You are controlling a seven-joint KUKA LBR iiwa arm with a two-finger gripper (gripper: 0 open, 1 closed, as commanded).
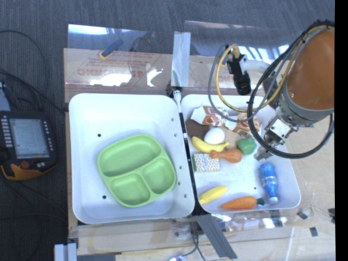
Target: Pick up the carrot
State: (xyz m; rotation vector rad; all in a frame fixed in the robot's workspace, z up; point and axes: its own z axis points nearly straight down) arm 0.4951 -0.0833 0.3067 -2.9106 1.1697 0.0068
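The carrot [240,203] is lying on its side along the near edge of the right bin [288,197], its green tip pointing right, almost touching the base of the blue bottle [268,182]. A yellow banana [212,194] is resting just to its left, close to the wall shared with the left bin [81,145]. Little room is being left between the carrot and the near rim; more open floor is seen above it, between the banana and the bottle.

The gripper [266,140] is being held over the right bin's upper right part, well apart from the carrot, near the green item [246,145]. Whether it is spread or closed cannot be told, and nothing is seen held by it.

The upper half of the right bin is crowded: a second banana [202,144], a white egg [215,136], a drumstick [228,155] and a small patterned packet [206,162] are clustered together, touching or nearly so.

In the left bin a green divided plate [137,170] is lying, with bare floor being left all around it up to the walls.
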